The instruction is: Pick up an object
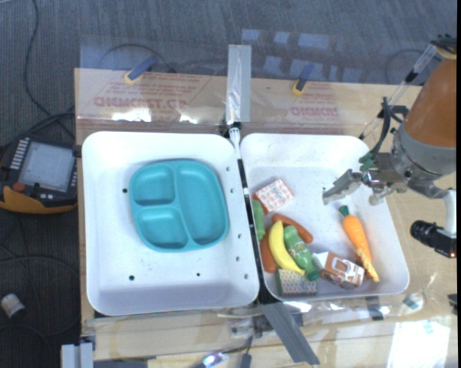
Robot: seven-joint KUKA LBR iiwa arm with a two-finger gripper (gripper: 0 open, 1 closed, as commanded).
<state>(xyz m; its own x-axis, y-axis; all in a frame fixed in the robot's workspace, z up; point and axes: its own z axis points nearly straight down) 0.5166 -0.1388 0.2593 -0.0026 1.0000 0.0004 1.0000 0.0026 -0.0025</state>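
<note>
Hovering over the right bin (383, 278), the jaws (358, 186) stand apart, gripping nothing. The carrot (357, 240) lies just below them in the view, its long axis running down-right toward the bin's corner.

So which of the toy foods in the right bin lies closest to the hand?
The carrot: the orange one lying near the right bin's right wall, just below the hand. The banana and small cartons lie farther left or lower.
</note>
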